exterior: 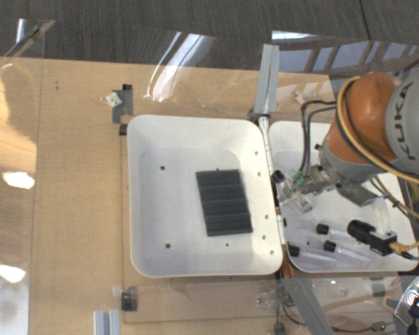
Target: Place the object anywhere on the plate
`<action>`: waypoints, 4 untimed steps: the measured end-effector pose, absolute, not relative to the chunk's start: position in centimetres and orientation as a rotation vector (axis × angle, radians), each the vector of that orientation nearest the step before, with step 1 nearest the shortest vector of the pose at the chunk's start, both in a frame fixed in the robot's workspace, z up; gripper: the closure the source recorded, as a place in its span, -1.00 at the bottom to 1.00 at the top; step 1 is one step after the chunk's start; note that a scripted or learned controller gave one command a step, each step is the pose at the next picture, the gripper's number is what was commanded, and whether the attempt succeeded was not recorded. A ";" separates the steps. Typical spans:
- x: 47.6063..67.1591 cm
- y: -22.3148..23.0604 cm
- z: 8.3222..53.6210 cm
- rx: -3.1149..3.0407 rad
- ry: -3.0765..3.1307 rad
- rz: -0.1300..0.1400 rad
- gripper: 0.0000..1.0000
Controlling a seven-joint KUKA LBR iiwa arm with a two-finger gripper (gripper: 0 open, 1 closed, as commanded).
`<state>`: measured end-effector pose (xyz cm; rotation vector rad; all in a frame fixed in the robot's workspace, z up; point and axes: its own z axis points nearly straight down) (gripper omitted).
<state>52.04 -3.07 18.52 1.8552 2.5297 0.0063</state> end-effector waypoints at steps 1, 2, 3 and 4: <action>50.7 5.6 21.1 1.713 2.628 0.008 1.00; 50.2 12.3 18.1 1.731 2.620 0.004 1.00; 49.3 19.7 14.9 1.820 2.560 0.003 1.00; 48.8 14.1 12.1 1.319 2.849 0.005 1.00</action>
